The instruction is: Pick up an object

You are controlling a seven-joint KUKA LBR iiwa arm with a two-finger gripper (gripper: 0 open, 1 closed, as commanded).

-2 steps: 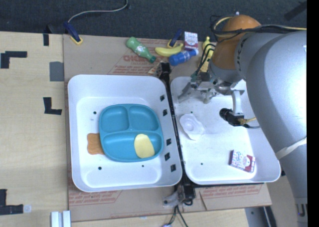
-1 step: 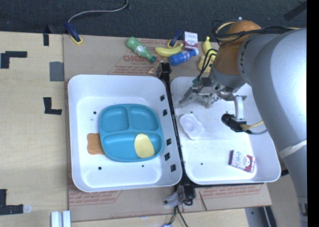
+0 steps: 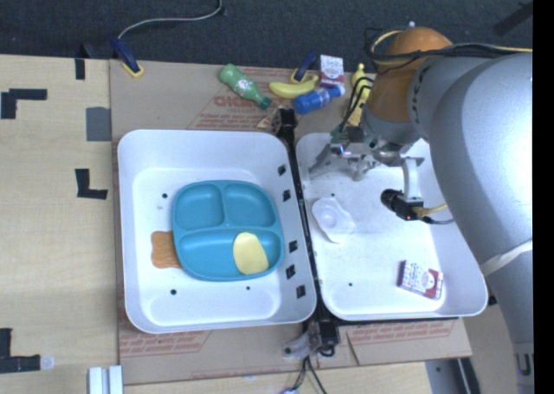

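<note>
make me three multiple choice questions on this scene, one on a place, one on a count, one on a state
1. Where does the yellow piece lie?
A. in a compartment of the blue plate
B. on the right bin floor
C. on the bench behind the bins

2. How many compartments does the blue plate have?
A. two
B. three
C. five

3. How does the red and white packet stand to the tool?
A. clamped in it
B. apart from it, lying near the front of the right bin
C. lying in the left bin

Answers:
1. A, the yellow piece sits in the plate's front right compartment.
2. B, two small sections at the back and one long one in front show.
3. B, the packet lies flat on the bin floor, well clear of the tool at the bin's back.
</note>
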